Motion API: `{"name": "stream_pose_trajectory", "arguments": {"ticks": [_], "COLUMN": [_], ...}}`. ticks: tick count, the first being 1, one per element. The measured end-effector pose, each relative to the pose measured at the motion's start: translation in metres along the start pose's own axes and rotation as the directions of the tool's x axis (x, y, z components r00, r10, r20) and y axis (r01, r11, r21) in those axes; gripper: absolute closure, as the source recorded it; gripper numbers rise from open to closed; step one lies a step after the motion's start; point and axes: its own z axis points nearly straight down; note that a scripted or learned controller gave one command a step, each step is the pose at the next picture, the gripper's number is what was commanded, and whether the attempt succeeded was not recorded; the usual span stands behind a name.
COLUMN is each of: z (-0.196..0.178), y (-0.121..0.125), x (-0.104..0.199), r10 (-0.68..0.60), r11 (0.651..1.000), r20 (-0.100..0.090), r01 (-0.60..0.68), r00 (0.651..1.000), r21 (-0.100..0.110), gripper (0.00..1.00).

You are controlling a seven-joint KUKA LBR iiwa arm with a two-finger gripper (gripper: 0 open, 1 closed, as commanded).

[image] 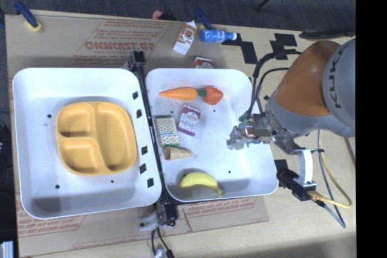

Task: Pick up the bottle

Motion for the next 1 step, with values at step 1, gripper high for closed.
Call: {"name": "stream_pose_trajectory", "arguments": {"ticks": [1], "z": [-0.0004], "y": [0.0009], "x": [-0.0122], "r10": [-0.124], "r11": [0.992], "r20": [0.000], "r01": [0.124], "r00": [0.992], "r21": [-0.002], "gripper": [1.00]}}
